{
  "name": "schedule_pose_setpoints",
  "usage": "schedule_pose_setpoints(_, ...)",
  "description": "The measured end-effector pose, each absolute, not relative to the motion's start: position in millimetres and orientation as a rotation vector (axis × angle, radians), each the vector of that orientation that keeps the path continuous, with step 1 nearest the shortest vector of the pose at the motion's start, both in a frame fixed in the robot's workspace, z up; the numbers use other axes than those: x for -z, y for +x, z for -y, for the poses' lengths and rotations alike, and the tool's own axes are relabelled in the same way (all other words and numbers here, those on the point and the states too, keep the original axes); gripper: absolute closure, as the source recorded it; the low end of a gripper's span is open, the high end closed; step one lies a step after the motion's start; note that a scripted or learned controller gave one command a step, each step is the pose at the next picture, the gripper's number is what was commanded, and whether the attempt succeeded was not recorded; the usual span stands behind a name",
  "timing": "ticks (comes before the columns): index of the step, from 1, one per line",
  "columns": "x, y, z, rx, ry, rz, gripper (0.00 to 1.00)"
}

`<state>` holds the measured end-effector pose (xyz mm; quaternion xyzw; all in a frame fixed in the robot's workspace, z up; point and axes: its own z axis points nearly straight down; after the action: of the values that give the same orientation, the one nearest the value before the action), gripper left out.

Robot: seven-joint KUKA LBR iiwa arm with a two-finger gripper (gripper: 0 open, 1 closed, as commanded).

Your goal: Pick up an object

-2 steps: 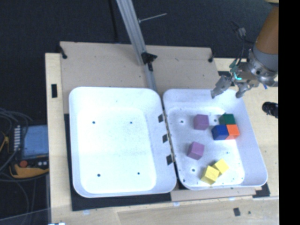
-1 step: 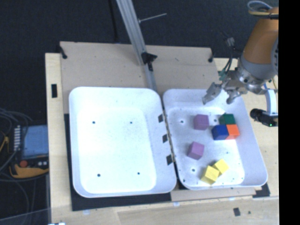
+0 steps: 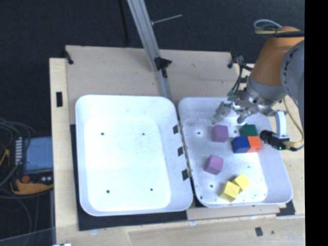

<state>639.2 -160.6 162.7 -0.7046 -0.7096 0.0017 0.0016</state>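
Purple cube (image 3: 220,132) below open, empty gripper (image 3: 231,115)

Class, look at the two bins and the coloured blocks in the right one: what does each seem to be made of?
The bins look like moulded white plastic: thin walls, rounded corners, faint sheen. The blocks look matte and solid-coloured with crisp edges, perhaps foam, painted wood or plastic; the camera view leaves that open.

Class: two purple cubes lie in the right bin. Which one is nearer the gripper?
The upper purple cube, just below the gripper. The lower purple cube lies farther down the bin.
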Motion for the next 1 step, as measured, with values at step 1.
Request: schedule_pose_setpoints(1,-120.6,641.4,163.5,-0.004,-2.219,2.224,0.00)
